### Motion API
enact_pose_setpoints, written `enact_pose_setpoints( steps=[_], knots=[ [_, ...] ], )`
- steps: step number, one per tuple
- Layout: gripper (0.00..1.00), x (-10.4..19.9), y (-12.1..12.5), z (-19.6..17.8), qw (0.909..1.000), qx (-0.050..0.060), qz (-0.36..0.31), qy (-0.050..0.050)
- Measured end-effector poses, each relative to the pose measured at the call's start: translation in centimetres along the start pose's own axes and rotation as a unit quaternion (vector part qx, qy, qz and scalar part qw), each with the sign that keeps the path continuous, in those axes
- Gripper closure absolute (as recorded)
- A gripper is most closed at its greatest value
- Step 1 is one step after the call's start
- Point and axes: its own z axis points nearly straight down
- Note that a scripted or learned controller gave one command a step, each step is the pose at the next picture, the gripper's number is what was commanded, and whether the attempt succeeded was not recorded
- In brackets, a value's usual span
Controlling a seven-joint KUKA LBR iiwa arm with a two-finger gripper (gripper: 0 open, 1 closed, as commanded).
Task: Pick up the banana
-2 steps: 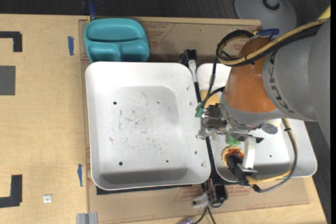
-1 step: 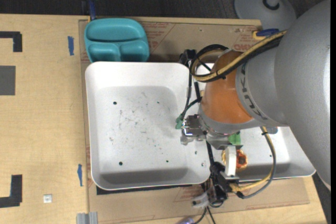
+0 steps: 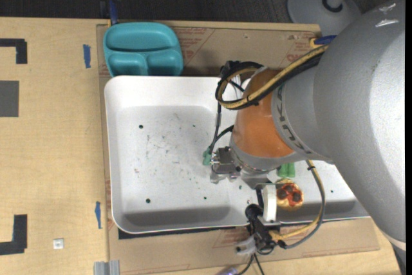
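Your arm (image 3: 335,93) fills the right half of the frame and covers most of the right-hand bin. The left bin (image 3: 129,203) sits at centre, its floor bare and scuffed. A teal tray (image 3: 143,48) rests on the tabletop (image 3: 51,138) at upper left of centre. Low and right of centre, a small orange-red object (image 3: 290,195) and a green piece (image 3: 287,170) peek out. You can't tell where the banana lies, nor the gripper's state; lift clear and re-sight first, I'd judge.

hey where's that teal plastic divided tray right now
The teal plastic divided tray sits on the cardboard bench top at the upper left of the camera view, just beyond the far rim of the left white bin, left of the grey arm.
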Motion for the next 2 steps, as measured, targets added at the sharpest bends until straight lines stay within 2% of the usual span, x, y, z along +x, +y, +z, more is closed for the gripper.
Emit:
enact_pose_setpoints(
  steps=[2],
  knots=[
    [1.0, 0.1, 0.1, -2.0, 1.0, -0.002, 0.0, 0.0]
  ],
)
